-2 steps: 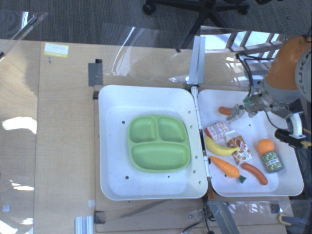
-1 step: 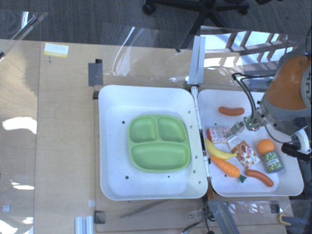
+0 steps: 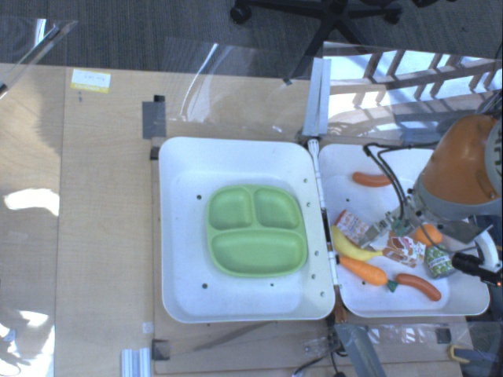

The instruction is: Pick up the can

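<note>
**Pincer low over the right bin's clutter**

Pincer (image 3: 405,225) sits among the toys in the right bin (image 3: 471,309); whether it is open or closed cannot be told. Nearest, a smooth sausage (image 3: 418,286) and a tapered orange carrot (image 3: 364,270) lie side by side. Just right of the sausage stands the can (image 3: 438,263), a small cylinder with a green label. A curved yellow banana (image 3: 351,246) lies beyond the carrot. Left, the other bin (image 3: 181,289) holds a glossy green three-part plate (image 3: 256,230). Farthest, another sausage (image 3: 371,180).
</note>
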Controlling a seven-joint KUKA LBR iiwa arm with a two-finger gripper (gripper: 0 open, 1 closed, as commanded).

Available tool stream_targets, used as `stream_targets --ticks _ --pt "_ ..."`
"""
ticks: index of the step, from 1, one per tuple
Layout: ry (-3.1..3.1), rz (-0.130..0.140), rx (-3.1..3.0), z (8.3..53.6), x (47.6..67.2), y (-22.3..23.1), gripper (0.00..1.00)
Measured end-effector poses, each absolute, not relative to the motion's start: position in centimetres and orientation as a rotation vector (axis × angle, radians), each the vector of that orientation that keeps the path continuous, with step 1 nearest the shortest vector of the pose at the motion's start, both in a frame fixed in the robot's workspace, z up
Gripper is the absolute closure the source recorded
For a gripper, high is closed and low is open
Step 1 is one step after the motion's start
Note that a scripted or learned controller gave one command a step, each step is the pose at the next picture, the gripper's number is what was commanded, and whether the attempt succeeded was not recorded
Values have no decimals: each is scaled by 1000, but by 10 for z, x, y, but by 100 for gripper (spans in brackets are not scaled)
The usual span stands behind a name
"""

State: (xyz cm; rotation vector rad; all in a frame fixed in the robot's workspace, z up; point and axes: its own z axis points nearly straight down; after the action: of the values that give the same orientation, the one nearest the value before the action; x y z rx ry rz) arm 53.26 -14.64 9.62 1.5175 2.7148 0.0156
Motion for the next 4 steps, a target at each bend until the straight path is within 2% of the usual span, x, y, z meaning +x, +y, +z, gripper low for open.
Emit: stream_targets --ticks 1,2,3,4 --pt "2567 17 1766 95 497 -206 0" --pt "2559 20 1757 109 500 -207 100" --pt "2555 7 1813 222 495 -108 100" --pt "2897 4 1187 106 517 -154 100"
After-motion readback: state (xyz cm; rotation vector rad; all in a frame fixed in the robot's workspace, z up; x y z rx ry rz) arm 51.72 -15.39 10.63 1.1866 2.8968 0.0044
